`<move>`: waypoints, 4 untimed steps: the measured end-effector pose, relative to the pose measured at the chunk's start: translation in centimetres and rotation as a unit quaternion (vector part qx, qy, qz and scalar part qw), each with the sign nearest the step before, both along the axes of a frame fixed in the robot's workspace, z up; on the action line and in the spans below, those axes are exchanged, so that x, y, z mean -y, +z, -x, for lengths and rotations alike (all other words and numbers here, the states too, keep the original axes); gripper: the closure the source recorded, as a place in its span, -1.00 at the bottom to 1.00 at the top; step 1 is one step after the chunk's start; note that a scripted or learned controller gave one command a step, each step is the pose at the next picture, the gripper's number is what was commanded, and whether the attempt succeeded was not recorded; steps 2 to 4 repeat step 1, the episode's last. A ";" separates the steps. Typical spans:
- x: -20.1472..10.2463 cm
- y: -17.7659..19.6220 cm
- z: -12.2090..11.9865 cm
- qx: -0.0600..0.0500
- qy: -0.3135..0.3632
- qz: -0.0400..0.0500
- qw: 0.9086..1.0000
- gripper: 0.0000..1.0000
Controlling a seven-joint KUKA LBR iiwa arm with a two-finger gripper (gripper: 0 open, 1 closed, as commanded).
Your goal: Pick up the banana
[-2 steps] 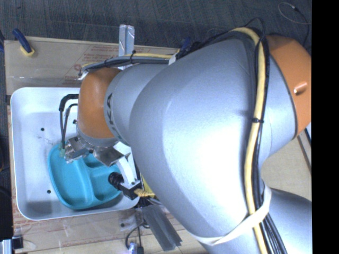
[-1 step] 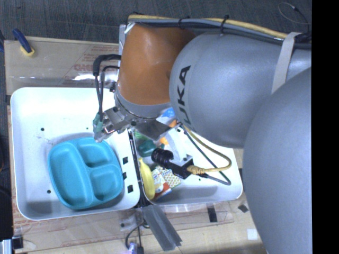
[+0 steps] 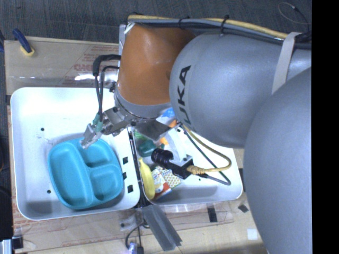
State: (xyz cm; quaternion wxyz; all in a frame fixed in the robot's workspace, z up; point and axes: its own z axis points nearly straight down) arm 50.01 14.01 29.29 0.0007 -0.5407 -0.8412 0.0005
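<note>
Grey, orange-banded arm (image 3: 222,78) overhangs the right white bin (image 3: 228,192), where a curved yellow banana (image 3: 145,181), partly hidden, lies at the front-left corner. Gripper (image 3: 91,135), open or closed cannot be told, hangs over a blue 3-compartment plastic tray (image 3: 79,179).

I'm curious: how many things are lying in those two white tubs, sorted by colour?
Blue: 1, tray, left tub.
Yellow: 1, banana, right tub.
Green: 1, partly hidden thing, right tub.
Red-and-white: 1, packet, right tub.
Total: 4 in sight; the arm covers much of the right tub.
</note>
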 end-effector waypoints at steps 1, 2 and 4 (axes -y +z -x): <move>3.6 -18.7 1.9 0.008 0.046 -0.002 0.999 -1.00; 3.6 -18.7 1.9 0.008 0.046 -0.002 0.999 -1.00; 3.6 -18.7 1.9 0.008 0.046 -0.002 0.999 -1.00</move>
